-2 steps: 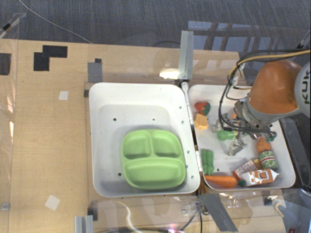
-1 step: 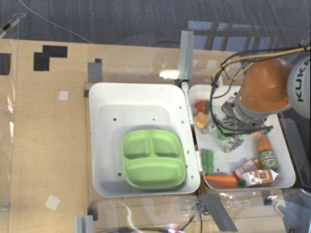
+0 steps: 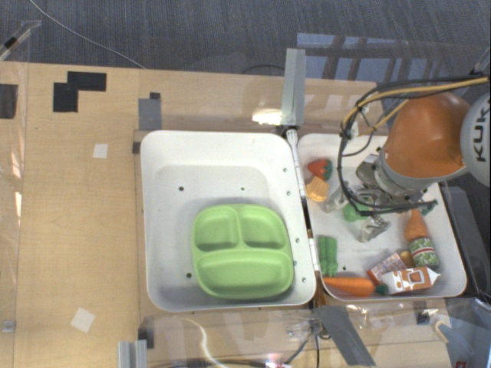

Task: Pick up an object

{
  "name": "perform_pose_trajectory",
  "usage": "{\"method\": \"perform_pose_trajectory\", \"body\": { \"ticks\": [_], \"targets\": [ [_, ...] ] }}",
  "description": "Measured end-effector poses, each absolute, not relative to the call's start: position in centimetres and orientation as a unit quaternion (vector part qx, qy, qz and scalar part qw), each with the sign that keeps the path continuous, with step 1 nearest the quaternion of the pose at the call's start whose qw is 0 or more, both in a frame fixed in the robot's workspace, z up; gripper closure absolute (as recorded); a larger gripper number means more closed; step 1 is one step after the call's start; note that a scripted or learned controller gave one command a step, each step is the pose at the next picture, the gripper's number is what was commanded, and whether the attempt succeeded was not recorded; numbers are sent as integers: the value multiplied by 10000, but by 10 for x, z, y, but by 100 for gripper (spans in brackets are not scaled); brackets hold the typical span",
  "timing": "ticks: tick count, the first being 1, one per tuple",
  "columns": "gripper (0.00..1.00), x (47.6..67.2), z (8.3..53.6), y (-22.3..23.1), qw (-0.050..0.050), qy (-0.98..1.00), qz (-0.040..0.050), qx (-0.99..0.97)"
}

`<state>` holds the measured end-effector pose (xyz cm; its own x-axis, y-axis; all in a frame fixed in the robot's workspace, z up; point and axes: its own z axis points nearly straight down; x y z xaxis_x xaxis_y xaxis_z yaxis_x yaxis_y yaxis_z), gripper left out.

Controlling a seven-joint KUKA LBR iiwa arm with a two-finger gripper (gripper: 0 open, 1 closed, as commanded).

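Carrot [image 3: 349, 286] lies at the right bin's near edge, well below the pincer [image 3: 372, 225]; its state I cannot tell.

Robotics lab: KUKA arm [image 3: 437, 140], bench [image 3: 69, 228], two white bins [image 3: 161, 148].

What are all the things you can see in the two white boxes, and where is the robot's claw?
Bins: 2, white, side by side on the bench; left bin, right bin.
Divided plate: 1, green, left bin.
Carrot: 1, orange, right bin's near edge.
Green vegetable: 1, green, right bin, by the divider.
Red and orange toy food: small cluster, right bin's far left corner.
Carton: 1, white and orange, right bin's near right corner.
Bottle: 1, orange with green label, right bin's right side.
Arm: 1, grey and orange, above right bin.
Claw: 1, metal, low in right bin.
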<state>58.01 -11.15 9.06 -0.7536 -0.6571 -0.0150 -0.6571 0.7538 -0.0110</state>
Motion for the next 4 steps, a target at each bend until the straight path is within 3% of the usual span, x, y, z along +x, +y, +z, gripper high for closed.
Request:
{"method": "perform_pose_trajectory", "body": {
  "ticks": [1, 2, 3, 4],
  "targets": [
    [0, 592, 90, -96, 79, 9464, -28, -3229],
    [0, 558, 91, -163, 75, 9433, -43, -3319],
    [0, 645, 89, -141, 62, 8940, -24, -4480],
    [100, 649, 105, -140, 138, 8955, -46, -4448]
  ]
}}
